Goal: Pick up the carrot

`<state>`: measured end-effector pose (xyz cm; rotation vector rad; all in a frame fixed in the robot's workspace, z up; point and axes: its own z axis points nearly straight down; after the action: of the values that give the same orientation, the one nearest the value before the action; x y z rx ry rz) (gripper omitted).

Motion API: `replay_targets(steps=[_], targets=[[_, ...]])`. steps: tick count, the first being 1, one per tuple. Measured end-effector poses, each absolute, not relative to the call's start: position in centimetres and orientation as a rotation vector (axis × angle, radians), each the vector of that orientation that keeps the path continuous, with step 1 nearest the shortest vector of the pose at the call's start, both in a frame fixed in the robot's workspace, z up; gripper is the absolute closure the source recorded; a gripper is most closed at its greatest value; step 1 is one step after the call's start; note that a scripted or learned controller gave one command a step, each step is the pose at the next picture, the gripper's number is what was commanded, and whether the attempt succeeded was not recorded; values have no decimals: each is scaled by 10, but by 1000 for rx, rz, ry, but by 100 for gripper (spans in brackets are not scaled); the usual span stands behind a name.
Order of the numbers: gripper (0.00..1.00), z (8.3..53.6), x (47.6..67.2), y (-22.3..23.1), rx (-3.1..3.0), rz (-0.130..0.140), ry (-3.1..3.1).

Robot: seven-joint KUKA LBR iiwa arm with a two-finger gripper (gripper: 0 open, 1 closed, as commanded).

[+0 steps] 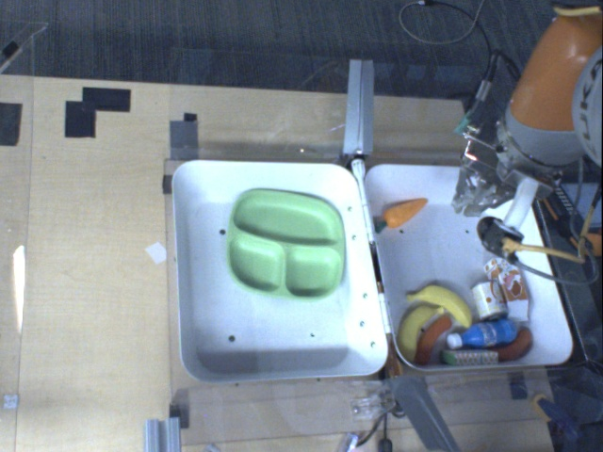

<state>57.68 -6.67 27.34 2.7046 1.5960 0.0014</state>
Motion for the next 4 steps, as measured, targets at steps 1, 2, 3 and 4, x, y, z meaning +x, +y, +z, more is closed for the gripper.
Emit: replay_targets(steps=[1,2,3,4], targets=[[100,228,585,-83,2917,1,1166],[100,239,587,-82,2909,4,1181],[100,251,535,-98,3089,3,572],[100,262,537,-97,3085,5,587]])
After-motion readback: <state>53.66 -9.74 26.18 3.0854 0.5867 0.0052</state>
